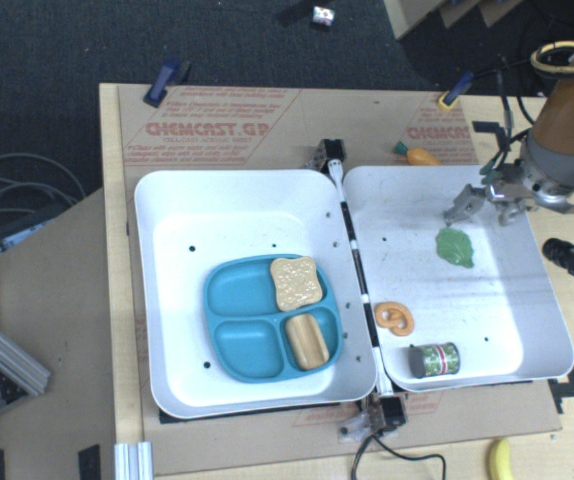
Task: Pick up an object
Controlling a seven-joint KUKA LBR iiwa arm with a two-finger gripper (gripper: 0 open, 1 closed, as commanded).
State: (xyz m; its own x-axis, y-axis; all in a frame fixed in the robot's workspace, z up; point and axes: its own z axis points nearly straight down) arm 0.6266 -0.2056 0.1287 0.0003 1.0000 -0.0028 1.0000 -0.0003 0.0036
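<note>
Green leafy toy (456, 247) sits loose near the right bin's (527, 363) far edge, and the gripper (487, 205) hovers just above it, fingers spread and empty, probably lining up a grab.

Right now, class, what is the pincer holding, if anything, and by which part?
Nothing. The pincer hangs open above the right bin, with the green toy lying apart below it, not between its fingers.
</note>
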